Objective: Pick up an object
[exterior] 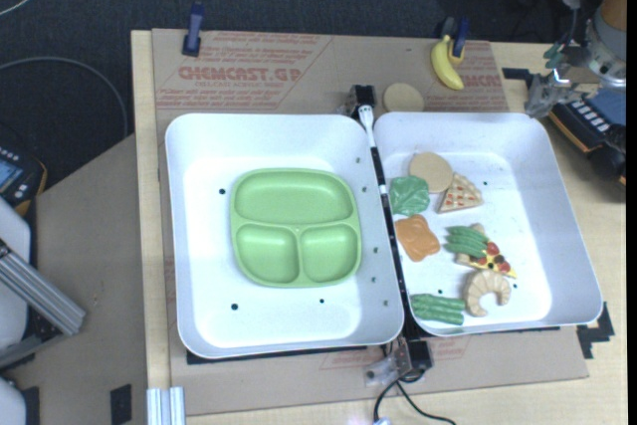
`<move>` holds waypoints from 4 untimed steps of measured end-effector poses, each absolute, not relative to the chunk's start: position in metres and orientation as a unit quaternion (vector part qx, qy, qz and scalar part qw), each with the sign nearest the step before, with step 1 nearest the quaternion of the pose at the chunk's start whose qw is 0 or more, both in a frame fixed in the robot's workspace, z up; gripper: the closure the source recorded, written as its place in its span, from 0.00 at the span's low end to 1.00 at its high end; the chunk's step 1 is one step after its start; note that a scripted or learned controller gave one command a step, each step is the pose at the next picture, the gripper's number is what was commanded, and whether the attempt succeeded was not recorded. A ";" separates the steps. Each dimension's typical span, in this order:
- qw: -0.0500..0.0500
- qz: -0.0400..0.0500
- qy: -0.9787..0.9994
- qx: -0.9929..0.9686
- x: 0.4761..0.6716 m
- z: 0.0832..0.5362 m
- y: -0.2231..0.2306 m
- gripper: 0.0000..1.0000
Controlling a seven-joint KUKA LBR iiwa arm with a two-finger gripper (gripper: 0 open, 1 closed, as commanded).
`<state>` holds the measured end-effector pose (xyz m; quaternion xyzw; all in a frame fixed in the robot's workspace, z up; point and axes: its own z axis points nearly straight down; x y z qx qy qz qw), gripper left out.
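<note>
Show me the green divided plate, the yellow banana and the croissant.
Green three-compartment plastic plate (296, 225), camera view, on the ridge where its compartments meet.
Yellow toy banana (447, 66), camera view, mid-curve of its body.
Tan toy croissant (489, 291), camera view, centre of its arch.

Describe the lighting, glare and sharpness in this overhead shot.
Camera view: lighting is even and soft, with faint shadows inside the left bin; mild glare whitens the right bin; the green tray is fairly sharp, while the toy foods look slightly soft and the end effector at the right edge blurs.
</note>
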<state>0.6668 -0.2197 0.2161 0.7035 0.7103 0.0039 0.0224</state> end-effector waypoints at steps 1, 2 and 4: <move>0.025 0.004 0.710 0.703 0.668 0.227 -0.220 1.00; -0.002 -0.001 0.708 0.706 0.595 0.282 -0.169 1.00; -0.003 -0.001 0.708 0.707 0.523 0.251 -0.096 1.00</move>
